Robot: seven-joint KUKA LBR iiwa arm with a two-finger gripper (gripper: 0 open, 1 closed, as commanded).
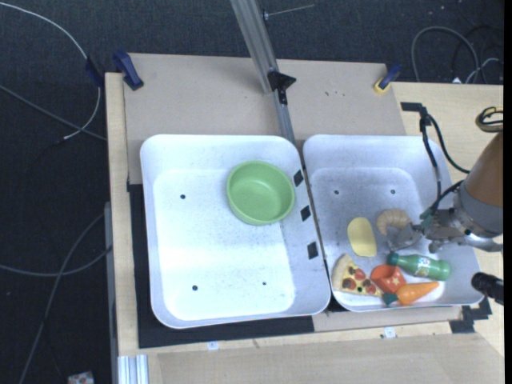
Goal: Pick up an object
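Observation:
The right bin (pixel 360 154) holds a cluster of toy foods in its near corner: a yellow piece (pixel 362 236), a beige curled object (pixel 393 221), a green bottle (pixel 419 266) lying on its side, a red vegetable (pixel 387 278), an orange carrot (pixel 416 292) and a pizza slice (pixel 354 278). My gripper (pixel 432 232) hangs low at the bin's right side, just right of the beige object and just above the bottle. Nothing is visibly held in it. In the left bin (pixel 208 254), a green bowl (pixel 260 192) sits upright near the back right.
A metal pole (pixel 256 34) slants down from the top to the gap between the bins. Black cables (pixel 436 154) run along the right bin's far right edge. Blue and yellow clamps (pixel 126 70) hold the board's back corners.

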